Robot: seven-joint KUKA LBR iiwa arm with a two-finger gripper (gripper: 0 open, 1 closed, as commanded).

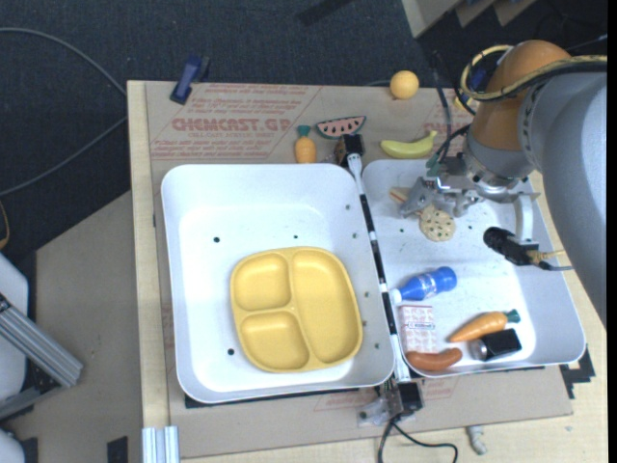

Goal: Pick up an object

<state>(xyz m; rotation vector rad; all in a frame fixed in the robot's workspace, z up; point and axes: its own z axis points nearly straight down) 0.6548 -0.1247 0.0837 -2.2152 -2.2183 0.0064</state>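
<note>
My gripper (436,197) hangs over the far left part of the right bin (564,316), reaching in from the right. A round spotted cookie (437,225) lies right below it, close to the tips; whether they touch is unclear. Further forward in the same bin lie a blue bottle (426,285), a pink and white packet (417,328), an orange carrot (484,325), a black block (500,344) and a brown sausage (434,360). Nothing shows held in the gripper.
The left bin (193,258) holds a yellow divided plate (293,309). Behind the bins on the bench lie a banana (409,146), an orange ball (405,85), a watermelon slice (342,125), a small orange toy (306,149) and a blue clip (188,80).
</note>
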